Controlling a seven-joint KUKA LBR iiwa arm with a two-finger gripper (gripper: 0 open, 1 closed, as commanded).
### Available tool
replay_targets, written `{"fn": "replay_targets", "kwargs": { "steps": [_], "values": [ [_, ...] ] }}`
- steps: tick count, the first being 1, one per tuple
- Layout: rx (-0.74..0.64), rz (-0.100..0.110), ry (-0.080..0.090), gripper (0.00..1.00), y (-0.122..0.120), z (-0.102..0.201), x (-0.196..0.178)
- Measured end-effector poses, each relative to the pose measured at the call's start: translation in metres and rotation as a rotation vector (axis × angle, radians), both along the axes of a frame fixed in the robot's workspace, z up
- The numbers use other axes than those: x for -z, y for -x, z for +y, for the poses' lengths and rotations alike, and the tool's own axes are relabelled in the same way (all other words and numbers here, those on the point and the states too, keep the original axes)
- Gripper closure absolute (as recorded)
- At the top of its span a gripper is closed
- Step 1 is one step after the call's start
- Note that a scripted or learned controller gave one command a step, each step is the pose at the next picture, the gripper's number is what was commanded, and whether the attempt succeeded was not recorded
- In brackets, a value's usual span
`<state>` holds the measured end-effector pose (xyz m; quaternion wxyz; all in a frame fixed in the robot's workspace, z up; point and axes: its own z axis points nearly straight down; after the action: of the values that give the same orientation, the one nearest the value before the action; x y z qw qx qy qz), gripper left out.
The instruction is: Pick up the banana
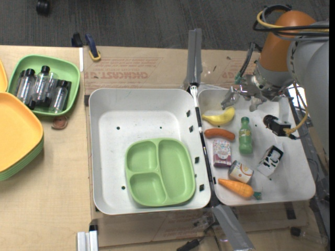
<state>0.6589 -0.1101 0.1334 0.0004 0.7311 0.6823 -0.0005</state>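
A slanted overhead view of a bench with two shallow white bins side by side.

The left bin [104,140] holds one green tray [159,171] with three compartments, nothing visible in them.

The right bin [293,187] holds seven things. The banana [220,117] lies near the bin's far left corner, curved and yellow. Just in front of it lies one sausage [219,134], reddish-orange. To the right of the sausage stands one green bottle [245,136]. In front of the sausage lies one pink box [222,152], and nearer still one small carton [241,171]. One carrot [238,188] lies at the near edge. One black-and-white pack [271,160] lies toward the right side.

The arm [285,41], grey with an orange band, reaches in from the right. Its gripper [242,98] hangs over the far end of the right bin, just right of and above the banana. Its fingers stand spread apart with nothing between them; the left fingertip is close to the banana's raised end.

On the bench to the left sits one green dish [68,75] holding several small dark-capped vials [42,88]. In front of it rests a stack of orange plates [18,140].
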Motion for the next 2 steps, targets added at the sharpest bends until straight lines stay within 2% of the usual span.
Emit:
{"fn": "replay_targets", "kwargs": {
  "steps": [1,2],
  "values": [
    [-0.126,-0.001,0.0,0.0,0.01,-0.005,0.04],
    [-0.105,0.001,-0.001,0.0,0.073,-0.011,0.042]
  ]
}}
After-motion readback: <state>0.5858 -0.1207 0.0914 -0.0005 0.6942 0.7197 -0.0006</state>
